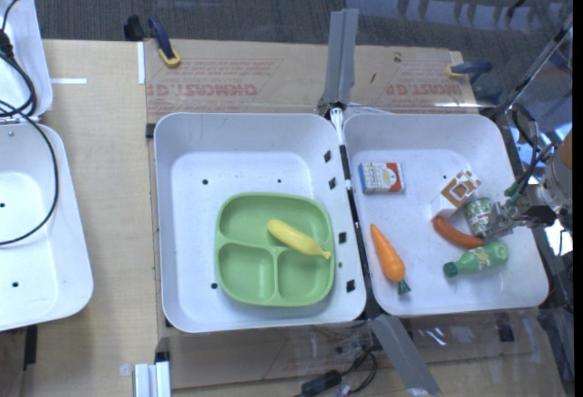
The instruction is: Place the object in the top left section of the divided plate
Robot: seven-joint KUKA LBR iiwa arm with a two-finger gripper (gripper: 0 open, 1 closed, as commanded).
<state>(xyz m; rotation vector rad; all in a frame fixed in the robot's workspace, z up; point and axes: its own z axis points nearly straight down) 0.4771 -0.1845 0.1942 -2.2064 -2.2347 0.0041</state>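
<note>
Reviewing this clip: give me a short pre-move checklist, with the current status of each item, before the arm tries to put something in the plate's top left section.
1. Divided plate sits flat in the left bin: ok.
2. Top left section free: not ok. The banana lies mostly in the wide upper section, its tip crossing onto a divider toward the lower right section.
3. Gripper placement: ok. It sits at the right bin, next to the small can.
4. Object held between the fingers: cannot tell.
5. Pick candidates lie apart: not ok. The can, sausage and green bottle crowd together; the carrot and small box lie clear.
</note>
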